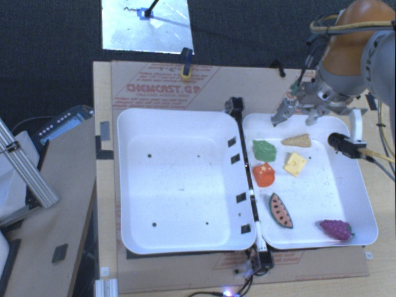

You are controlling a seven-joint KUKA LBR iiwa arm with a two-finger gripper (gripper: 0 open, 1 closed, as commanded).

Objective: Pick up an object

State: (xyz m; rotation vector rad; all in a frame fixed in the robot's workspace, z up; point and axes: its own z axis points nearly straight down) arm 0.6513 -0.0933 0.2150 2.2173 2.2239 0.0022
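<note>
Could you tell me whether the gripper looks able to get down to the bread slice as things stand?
Probably yes: the gripper hangs just above the bread slice, with nothing lying over it.

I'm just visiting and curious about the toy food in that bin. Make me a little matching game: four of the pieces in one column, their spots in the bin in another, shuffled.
Things:
1. bread slice
2. grapes
3. tomato
4. watermelon slice

Places in the right bin:
A. near corner, on the view's right
B. far end, closest to the gripper
C. near half, beside the divider
D. by the divider, just below the green leafy piece

Pairs: 1-B, 2-A, 3-D, 4-C
</note>
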